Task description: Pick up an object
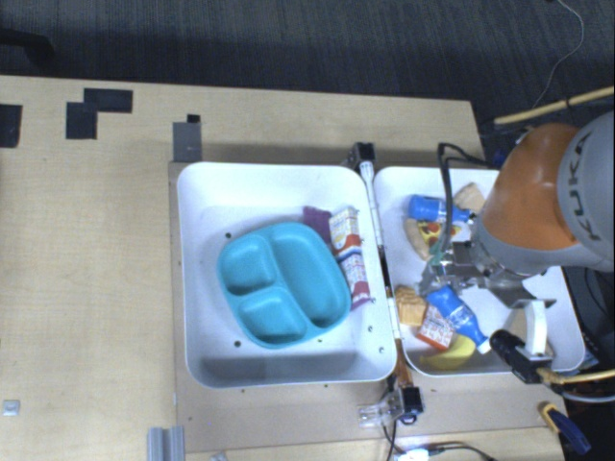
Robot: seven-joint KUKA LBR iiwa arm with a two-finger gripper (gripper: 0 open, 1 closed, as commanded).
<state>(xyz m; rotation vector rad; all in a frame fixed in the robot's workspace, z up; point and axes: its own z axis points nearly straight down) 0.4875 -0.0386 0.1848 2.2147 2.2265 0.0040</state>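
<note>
Pincer hangs low in the right bin, right above a blue packet. Honestly can't tell its state. Blue divided tray sits in the left bin.

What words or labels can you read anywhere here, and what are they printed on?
"KUK": large grey letters on the robot arm, cut off at the picture's right edge.
Print on the red and white packet beside the blue divided plate in the left bin: too blurred to read.
Print on the blue packets in the right bin: too small to read.
</note>
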